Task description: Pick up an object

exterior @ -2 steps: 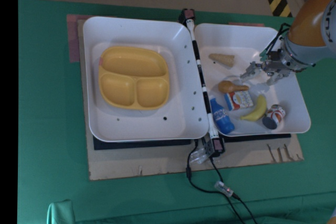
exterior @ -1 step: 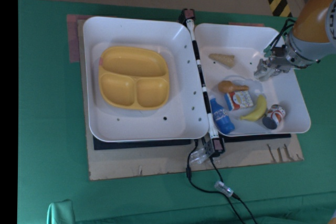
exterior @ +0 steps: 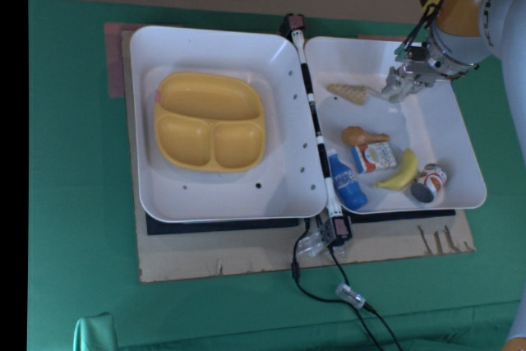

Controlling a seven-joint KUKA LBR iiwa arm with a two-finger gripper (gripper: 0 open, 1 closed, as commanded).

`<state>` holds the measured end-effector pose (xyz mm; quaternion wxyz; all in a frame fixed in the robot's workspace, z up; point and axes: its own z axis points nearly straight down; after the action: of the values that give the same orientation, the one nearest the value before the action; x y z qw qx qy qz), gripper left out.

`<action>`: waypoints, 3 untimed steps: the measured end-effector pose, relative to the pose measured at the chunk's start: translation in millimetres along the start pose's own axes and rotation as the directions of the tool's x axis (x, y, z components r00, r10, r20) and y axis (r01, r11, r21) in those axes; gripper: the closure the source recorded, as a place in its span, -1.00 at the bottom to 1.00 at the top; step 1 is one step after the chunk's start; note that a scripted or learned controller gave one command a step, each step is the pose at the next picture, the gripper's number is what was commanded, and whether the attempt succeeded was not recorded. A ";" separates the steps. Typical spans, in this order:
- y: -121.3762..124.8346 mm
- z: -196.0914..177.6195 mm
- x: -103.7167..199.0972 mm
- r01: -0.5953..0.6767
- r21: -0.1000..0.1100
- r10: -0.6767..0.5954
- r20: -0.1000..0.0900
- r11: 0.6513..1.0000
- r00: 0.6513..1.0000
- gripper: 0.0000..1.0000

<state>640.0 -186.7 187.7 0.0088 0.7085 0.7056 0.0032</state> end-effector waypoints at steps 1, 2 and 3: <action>-0.7 1.0 0.2 0.000 0.002 0.000 -0.001 1.000 1.000 -1.00; -79.5 -1.6 17.9 -0.004 -0.002 0.004 0.003 1.000 1.000 -1.00; -145.0 -2.8 -5.0 -0.004 -0.007 0.004 0.006 1.000 1.000 -1.00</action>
<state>494.9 -191.0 188.0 0.0134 0.7098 0.7042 0.0038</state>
